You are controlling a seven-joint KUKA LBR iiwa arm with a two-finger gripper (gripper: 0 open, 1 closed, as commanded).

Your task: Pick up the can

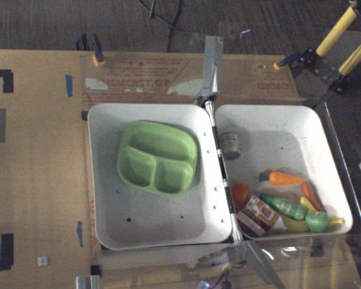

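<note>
- Brown board covers the bench (pixel 36 161), marked with black corner shapes and scraps of blue tape towards 9 o'clock.
- White left bin (pixel 108 221): its floor is bare along the 6 o'clock edge and down the 9 o'clock wall.
- White right bin (pixel 277 119): the half from 12 to 3 o'clock is open floor, and the crowding is all at 5 to 7 o'clock.
- Green divided plate (pixel 158 156), three compartments, sits in the left bin towards 12 o'clock, near the shared wall but apart from it.
- Toy food is heaped in the right bin's near corner:
  - an orange carrot (pixel 286 178) lies at the heap's 12 o'clock side
  - a green bottle (pixel 286 208) lies slantwise below it
  - a brown carton (pixel 259 215) is against the left wall
  - a red piece (pixel 240 192) is just above the carton
- The can (pixel 230 145), grey with a pale label, is in the right bin at about 10 o'clock, hard against the wall shared with the left bin. There is free floor at its 12, 3 and 5 o'clock sides, and it is well apart from the carrot.
- Of the gripper, I cannot tell how far it is open or whether it has hold of anything.
</note>
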